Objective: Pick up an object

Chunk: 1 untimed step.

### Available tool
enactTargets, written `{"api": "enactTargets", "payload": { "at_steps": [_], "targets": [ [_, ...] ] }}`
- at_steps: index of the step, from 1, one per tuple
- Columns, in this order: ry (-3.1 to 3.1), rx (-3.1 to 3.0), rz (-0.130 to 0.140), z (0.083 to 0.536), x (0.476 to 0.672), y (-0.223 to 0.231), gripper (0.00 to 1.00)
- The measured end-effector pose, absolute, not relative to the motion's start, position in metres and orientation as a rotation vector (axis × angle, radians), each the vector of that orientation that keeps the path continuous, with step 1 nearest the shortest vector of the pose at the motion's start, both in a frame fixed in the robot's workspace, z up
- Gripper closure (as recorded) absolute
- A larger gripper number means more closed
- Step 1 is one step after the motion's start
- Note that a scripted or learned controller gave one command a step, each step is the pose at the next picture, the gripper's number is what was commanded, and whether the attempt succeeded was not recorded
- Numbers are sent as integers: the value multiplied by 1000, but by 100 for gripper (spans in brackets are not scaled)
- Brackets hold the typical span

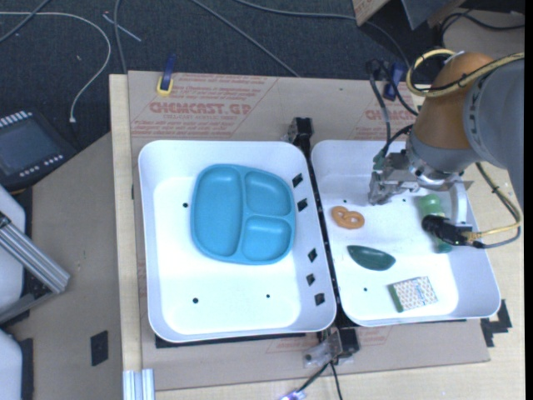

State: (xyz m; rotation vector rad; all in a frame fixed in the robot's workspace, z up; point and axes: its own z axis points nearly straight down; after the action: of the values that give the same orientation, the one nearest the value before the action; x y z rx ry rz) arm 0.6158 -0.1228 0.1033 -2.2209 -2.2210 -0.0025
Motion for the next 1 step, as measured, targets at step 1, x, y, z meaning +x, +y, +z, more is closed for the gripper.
{"api": "enactTargets", "payload": {
  "at_steps": [1],
  "targets": [
    [-2226,-2224,-6,168,618,-125,100]
  ]
}}
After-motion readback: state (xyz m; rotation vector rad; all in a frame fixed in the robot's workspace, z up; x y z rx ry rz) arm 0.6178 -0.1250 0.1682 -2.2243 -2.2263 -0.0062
